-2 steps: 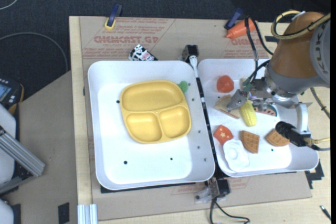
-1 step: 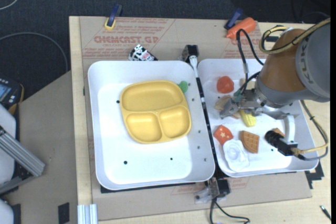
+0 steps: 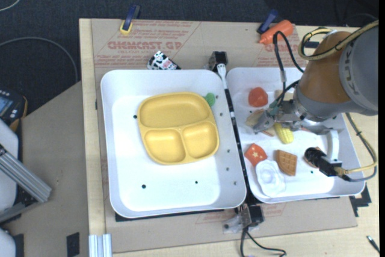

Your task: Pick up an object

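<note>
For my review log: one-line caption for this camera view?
Arm's gripper low in right bin among toy foods; yellow divided tray in left bin.

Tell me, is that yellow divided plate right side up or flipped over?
Right side up. The yellow plate lies flat in the left bin, and its three hollow sections face upward, one long and two smaller.

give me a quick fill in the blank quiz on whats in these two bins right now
1. The yellow divided tray lies in the ____ bin.
2. The tray has ____ compartments.
3. The gripper is low in the ____ bin, among the toy foods.
4. The waffle lies in the ____ bin.

Missing words: left; three; right; right
</note>
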